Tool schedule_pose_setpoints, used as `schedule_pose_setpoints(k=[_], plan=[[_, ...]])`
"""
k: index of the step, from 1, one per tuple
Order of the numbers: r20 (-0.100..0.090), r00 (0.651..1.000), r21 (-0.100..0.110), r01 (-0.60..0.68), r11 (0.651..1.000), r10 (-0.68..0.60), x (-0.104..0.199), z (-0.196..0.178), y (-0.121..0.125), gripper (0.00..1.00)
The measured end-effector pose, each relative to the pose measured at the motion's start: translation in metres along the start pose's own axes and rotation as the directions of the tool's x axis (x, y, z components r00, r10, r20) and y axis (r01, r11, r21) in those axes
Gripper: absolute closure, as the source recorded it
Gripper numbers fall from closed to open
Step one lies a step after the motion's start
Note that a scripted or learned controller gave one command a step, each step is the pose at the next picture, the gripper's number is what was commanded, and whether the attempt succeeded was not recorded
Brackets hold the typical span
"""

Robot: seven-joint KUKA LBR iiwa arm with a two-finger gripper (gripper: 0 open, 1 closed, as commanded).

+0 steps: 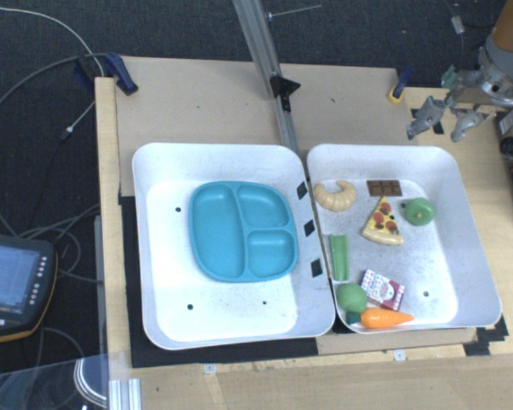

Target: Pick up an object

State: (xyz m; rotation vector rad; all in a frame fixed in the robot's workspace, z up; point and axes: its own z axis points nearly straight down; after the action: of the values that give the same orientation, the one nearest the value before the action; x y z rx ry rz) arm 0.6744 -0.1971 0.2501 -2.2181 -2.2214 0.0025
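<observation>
**Claw waits outside the right bin; the toys lie at its seven o'clock**

The grey metal two-finger claw (446,120) hangs over the bare wooden bench (197,101), just past the far rim of the right white shallow bin (470,229). Its fingers stand apart and nothing is between them.

The things to pick all lie inside this bin, from six to seven o'clock of the claw. The nearest are the round green plastic apple (418,212) and the small flat brown chocolate bar (384,188); the bar's long axis runs from nine to three o'clock. Beside them lie the yellow toy pizza slice (382,222) and the beige toy croissant (336,195).

In my judgement the apple is the easier aim: it has open floor around it, though the bin wall at its three o'clock is near. The left white bin (154,229) with the blue divided plastic plate (242,230) is well apart, at nine o'clock.
</observation>
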Motion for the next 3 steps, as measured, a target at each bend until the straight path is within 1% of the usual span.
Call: schedule_pose_setpoints(k=[1, 2, 3], plan=[[0.000, 1.000, 0.000, 0.000, 1.000, 0.000, 0.000, 0.000, 0.000, 0.00], [0.000, 1.000, 0.002, -0.002, 1.000, 0.002, -0.007, 0.055, -0.007, 0.00], [-0.001, 1.000, 0.004, 0.000, 1.000, 0.000, -0.001, 0.117, -0.010, 0.00]])
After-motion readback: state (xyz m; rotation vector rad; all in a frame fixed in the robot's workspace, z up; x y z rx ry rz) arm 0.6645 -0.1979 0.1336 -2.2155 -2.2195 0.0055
